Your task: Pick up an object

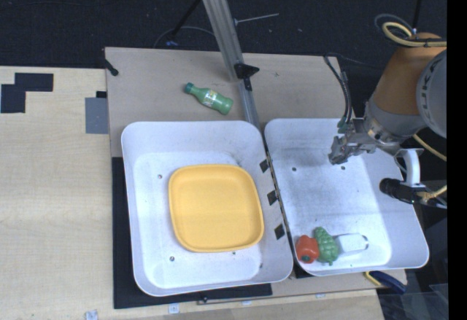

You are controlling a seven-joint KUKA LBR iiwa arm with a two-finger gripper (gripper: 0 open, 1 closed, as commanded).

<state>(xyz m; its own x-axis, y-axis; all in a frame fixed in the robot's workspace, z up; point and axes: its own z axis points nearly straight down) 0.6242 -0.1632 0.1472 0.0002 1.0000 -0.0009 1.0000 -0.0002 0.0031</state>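
And there's the end effector (341,153), hanging over the upper part of the right-hand bin (398,238), close to that bin's back edge, and with nothing caught in it that I can see; as for its state, I honestly cannot tell from up here, the tip is a small dark grey cluster against the white floor. Behind it, the grey wrist runs up and to the right into the broad orange band (401,78) of the arm, with cables looping off toward the right side. Down in the near part of the same bin, well apart from the end effector, sit the candidates: a red object (307,248) touching a green bumpy object (327,246), and just beside that, to its right, a small white object (352,242) that nearly melts into the bin floor. Swing across to the left-hand bin (139,187), which butts up against the right one, and a yellow square plate (216,207) with rounded corners lies flat in its middle. Beyond the bins, on the tan worktop (292,82), a green bottle (209,98) lies on its side, and a silver aluminium rail (227,27) slants away from the gap between the bins toward the dark floor at the back.
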